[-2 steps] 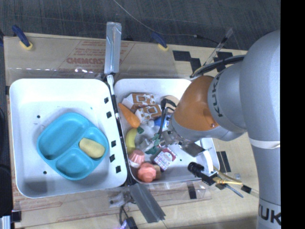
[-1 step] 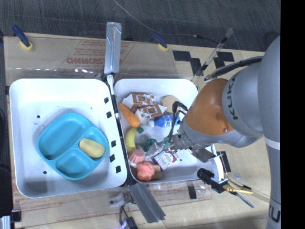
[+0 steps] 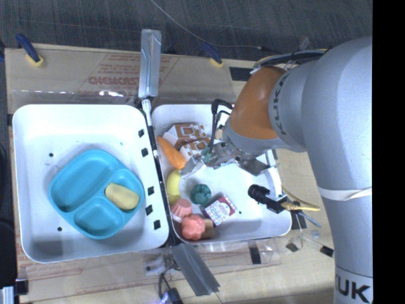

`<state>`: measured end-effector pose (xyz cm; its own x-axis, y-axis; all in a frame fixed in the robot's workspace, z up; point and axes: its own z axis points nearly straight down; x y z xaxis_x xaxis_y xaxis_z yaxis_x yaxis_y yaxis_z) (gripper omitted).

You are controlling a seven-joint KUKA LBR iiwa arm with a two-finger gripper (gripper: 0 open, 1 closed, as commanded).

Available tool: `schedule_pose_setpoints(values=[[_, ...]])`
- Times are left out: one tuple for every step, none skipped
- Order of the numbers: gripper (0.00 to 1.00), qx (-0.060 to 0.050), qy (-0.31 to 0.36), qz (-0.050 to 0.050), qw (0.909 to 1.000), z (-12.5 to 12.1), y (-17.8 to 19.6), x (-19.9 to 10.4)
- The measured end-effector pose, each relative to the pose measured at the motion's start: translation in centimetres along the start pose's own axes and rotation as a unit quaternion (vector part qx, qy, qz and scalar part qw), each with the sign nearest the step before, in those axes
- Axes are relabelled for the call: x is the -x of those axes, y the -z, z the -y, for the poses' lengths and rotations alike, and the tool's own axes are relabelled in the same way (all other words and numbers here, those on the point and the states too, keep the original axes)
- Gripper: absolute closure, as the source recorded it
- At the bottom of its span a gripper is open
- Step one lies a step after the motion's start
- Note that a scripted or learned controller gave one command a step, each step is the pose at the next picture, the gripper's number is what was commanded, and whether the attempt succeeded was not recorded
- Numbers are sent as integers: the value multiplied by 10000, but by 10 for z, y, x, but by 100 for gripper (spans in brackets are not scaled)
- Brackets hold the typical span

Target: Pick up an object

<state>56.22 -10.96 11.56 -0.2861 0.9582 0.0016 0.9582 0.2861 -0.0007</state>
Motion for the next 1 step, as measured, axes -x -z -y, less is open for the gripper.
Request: schedule_pose_setpoints(values=[[0, -2, 383, 7, 9993, 82, -25, -27]])
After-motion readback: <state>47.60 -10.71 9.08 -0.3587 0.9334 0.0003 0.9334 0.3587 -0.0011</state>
